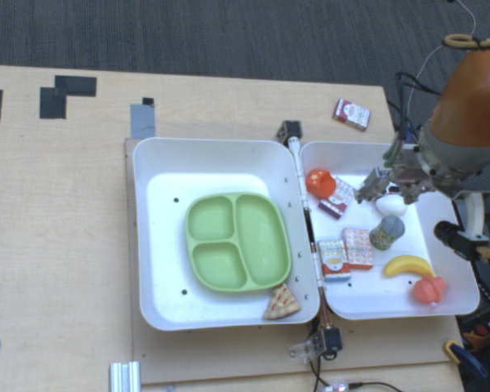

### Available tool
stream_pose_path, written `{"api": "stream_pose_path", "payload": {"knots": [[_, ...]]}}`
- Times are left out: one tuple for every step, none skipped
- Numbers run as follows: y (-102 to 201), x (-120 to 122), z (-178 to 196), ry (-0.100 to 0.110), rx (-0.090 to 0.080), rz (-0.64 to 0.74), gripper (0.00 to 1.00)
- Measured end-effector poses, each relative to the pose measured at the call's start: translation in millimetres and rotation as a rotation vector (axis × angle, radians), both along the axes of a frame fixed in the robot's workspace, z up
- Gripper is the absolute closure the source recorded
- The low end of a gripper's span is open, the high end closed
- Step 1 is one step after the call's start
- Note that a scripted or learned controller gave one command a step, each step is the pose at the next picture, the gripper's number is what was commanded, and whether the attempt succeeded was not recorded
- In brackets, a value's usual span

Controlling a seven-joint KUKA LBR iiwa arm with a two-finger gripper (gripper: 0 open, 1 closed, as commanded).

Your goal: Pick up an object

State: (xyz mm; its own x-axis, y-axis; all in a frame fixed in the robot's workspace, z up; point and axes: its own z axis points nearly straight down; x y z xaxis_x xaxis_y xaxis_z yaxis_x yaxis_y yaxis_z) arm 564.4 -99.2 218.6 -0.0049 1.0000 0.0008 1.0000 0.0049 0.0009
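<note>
A wooden table (57,219) carries two white bins. The left bin (220,158), mid-frame, holds a green divided plate (237,242) and a pizza slice (282,302). The right bin (453,300) holds a banana (408,265), small cartons (347,250), a can (386,231) and a red tomato (319,182). The end effector (382,183) hovers over this bin's upper part, fingers spread narrowly, holding nothing.
</note>
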Motion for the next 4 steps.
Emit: {"api": "stream_pose_path", "payload": {"knots": [[-1,-56,-98,-0.002,0.000,-0.001,0.00],[14,-71,-128,-0.022,-0.004,-0.004,0.00],[8,-69,-115,-0.030,-0.014,-0.010,1.00],[53,-73,-85,-0.012,-0.003,-0.003,1.00]]}}
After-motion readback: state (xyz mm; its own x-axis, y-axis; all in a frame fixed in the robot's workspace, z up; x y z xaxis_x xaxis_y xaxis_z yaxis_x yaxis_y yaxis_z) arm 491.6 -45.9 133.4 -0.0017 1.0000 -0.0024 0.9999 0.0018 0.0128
